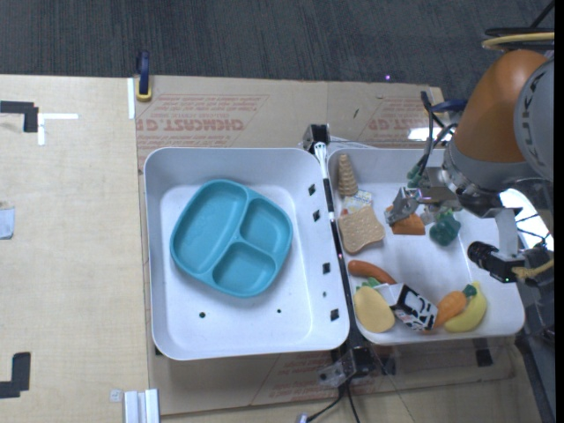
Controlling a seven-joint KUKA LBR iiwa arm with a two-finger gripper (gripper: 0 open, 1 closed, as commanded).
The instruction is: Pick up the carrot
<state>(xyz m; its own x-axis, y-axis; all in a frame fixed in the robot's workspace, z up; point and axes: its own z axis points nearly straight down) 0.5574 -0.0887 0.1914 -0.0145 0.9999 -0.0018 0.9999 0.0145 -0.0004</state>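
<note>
Cardboard (220,122) under the bins has mirrored print, unreadable, while the arm (502,122) reaches down into the right bin (493,324), gripper (407,208) narrow beside an orange chunk (408,226), carrot (451,305) near that bin's front edge.

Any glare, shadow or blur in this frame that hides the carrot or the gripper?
Camera view: even lighting, a bright patch beside the arm at the right bin's far edge; the carrot is sharp and unshadowed; the gripper is small and slightly soft against clutter.
</note>
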